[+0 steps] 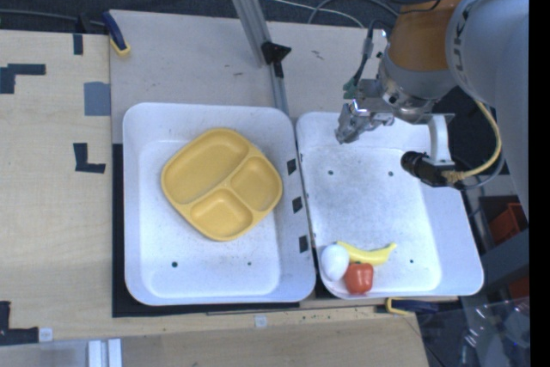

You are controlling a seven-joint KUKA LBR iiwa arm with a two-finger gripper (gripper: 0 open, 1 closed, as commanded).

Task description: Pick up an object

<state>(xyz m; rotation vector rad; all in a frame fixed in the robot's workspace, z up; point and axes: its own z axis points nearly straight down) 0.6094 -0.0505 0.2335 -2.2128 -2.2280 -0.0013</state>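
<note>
End effector [351, 126] hangs over the far end of the right bin [447, 258], nothing visibly in it; whether it stands open or closed, cannot tell. The pickable things sit well away at the bin's near edge, clustered and touching: a white ball [333, 263], a red pepper-like toy [360, 277] and a yellow banana [371, 253]; likely light, hard, slippery plastic, the banana best pinched across its middle. Beyond the divider, the left bin [142, 211] carries a yellow divided tray [222, 183], on a pale counter [172, 56].

Robot lab, taped bench [51, 185], white bins [137, 211]
</note>
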